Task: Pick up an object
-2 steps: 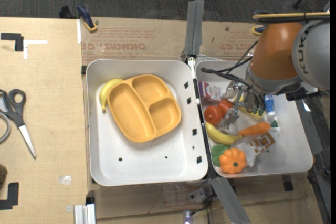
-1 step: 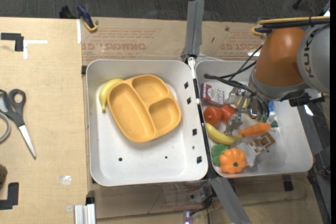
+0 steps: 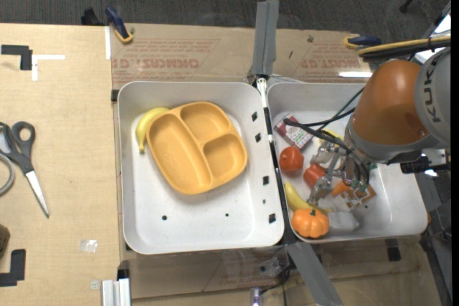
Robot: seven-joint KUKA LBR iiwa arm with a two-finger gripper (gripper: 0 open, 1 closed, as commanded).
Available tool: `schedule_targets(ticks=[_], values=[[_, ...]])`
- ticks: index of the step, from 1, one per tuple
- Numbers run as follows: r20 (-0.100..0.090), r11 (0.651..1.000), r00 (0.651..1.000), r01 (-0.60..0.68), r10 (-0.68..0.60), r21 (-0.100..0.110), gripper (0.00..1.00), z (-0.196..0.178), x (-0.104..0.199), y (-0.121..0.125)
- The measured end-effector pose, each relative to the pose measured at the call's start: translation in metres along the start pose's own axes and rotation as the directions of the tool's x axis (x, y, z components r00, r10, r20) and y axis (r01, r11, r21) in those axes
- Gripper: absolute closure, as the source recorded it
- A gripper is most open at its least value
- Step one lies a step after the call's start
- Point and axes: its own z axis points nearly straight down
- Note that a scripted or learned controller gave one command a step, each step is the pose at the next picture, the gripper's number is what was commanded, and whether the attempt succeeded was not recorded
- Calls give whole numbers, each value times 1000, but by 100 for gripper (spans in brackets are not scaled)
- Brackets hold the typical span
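On the desk's (image 3: 64, 154) far left lie a pair of scissors (image 3: 27, 165), well apart from the work and no hazard. The left bin (image 3: 143, 226) holds a yellow divided plate (image 3: 195, 147) with a banana (image 3: 145, 127) tucked against its far-left edge; neither sits near the arm. The trouble lies in the right bin (image 3: 401, 222), where the candidates crowd together: a red tomato-like ball (image 3: 291, 160) and a small printed packet (image 3: 297, 131) toward the far-left part, a second banana (image 3: 295, 195) along the left wall, a small orange pumpkin (image 3: 310, 223) at the near edge touching that banana, and another red piece (image 3: 314, 174) just beside the pincer (image 3: 331, 186). The pincer hangs low among these; whether it is spread or closed I cannot tell, as cables and orange bits clutter the view, and nothing is clearly seen gripped. From here a closing could catch two items at once, or nudge a round one so it rolls off. The pumpkin's smooth, rounded skin looks likely to slip. The cables draped from the wrist might also snag the packet.
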Motion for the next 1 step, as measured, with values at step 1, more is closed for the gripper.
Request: schedule_targets(ticks=[1], values=[[4, 1000, 1000, 2, -2, -1, 100, -9, -1, 1]])
